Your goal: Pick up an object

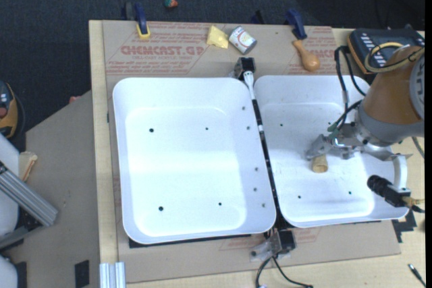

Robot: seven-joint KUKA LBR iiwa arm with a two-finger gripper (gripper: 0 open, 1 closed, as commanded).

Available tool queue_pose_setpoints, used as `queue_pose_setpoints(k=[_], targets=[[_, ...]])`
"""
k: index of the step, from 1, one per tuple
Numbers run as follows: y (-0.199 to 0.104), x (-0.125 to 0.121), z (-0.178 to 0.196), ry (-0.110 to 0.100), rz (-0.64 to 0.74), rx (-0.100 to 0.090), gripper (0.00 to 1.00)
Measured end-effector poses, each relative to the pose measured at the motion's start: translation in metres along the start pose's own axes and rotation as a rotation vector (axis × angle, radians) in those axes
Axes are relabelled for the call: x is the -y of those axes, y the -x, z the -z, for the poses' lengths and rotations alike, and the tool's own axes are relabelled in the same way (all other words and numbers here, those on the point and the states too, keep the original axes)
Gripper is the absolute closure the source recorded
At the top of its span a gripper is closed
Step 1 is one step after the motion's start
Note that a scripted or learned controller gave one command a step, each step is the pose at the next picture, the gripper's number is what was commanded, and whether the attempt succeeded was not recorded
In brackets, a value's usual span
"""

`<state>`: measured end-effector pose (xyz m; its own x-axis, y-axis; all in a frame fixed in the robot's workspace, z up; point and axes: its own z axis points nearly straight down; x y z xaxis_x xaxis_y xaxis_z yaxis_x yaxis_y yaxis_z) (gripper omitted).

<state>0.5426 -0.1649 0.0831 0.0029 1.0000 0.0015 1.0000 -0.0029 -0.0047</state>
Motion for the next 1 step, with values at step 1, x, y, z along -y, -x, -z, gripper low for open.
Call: queue_pose_setpoints(k=[1], targets=[[-0.0021,-0.0016,0.0122,0.005,0.002,0.002,1.0]])
